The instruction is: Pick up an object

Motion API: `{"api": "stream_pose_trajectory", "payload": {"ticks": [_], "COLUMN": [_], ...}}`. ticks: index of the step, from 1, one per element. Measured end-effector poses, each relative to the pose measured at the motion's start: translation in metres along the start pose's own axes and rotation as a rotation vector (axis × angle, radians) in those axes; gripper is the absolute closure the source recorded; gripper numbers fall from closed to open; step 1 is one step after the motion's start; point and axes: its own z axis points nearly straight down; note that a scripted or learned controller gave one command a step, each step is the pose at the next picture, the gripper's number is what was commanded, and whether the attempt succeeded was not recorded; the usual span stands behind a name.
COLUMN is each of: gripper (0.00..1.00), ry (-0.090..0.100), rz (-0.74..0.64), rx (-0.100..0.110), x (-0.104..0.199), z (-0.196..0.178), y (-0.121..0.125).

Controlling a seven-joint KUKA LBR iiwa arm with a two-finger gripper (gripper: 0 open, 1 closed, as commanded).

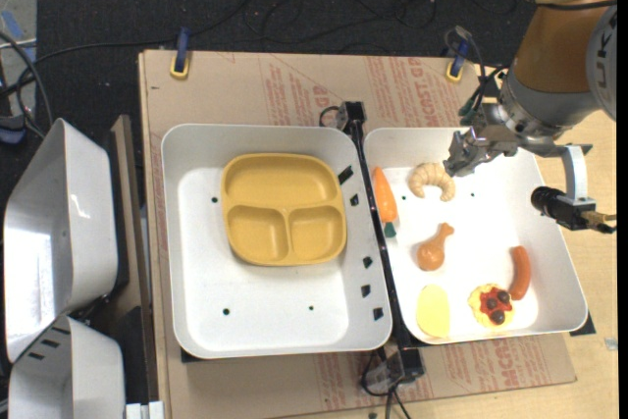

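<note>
The right bin [549,211] holds a pale croissant [430,180], an orange carrot [385,195], a brown drumstick [435,247], a reddish sausage [519,272], a yellow lemon-like piece [434,310] and a small pizza slice with dark toppings [492,303]. My gripper [461,158] hangs over the back of the right bin, just right of and above the croissant, its dark fingers pointing down toward it. Nothing shows between the fingers.
The left bin [196,260] holds a yellow divided plate [285,209]. Black clips line the divider between the bins. A cardboard sheet [255,83] lies under both bins, with clamps at its back edge. White containers [54,231] stand at the far left.
</note>
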Motion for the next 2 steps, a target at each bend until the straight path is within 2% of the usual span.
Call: {"api": "stream_pose_trajectory", "payload": {"ticks": [1, 2], "gripper": [1.00, 1.00], "ry": [0.000, -0.001], "rz": [0.000, 0.000], "rx": [0.001, 0.002], "x": [0.049, 0.108], "z": [-0.007, 0.003], "y": [-0.021, -0.038]}}
